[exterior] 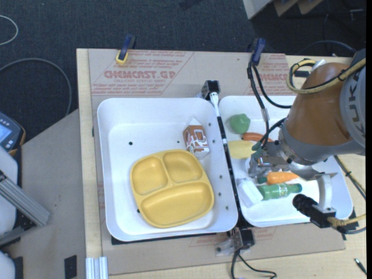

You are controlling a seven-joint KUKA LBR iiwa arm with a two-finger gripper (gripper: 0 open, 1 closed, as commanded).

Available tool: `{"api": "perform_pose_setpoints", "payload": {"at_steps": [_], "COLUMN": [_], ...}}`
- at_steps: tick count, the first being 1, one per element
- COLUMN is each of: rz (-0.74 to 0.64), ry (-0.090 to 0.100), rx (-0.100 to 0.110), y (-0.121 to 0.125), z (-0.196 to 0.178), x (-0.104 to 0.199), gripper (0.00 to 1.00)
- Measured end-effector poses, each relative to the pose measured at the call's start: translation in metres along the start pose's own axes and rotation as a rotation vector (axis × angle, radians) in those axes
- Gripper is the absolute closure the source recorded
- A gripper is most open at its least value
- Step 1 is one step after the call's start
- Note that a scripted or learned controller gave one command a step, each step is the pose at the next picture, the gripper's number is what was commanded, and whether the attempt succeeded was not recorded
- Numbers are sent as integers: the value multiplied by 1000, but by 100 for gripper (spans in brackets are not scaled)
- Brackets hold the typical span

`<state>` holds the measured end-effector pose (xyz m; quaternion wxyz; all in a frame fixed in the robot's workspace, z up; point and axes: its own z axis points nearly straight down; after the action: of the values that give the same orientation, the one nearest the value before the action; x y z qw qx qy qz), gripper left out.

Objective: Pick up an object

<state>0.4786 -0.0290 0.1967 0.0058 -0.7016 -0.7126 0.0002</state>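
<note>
Pincer (260, 163) sits low in the right white plastic bin (343, 205), right among the clutter; can't tell how it's set, the metal is a blur. Around it: a green bottle with white cap (273, 191), an orange carrot-shaped toy (283, 178), a pale yellow block (239, 149) and a round green lump (239, 122). Pretty cramped against the divider edge. Left white bin (110, 156) has way more room, with 1 yellow 3-compartment tray (171, 188) and a small brown-and-white carton (196, 139).

Robot lab: clamped bench (145, 68), cables (258, 97)
</note>
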Motion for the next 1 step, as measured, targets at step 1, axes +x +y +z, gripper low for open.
{"api": "perform_pose_setpoints", "payload": {"at_steps": [1], "rz": [11], "ry": [-8], "rx": [-22], "y": [1], "z": [-114], "x": [9], "gripper": [100]}}
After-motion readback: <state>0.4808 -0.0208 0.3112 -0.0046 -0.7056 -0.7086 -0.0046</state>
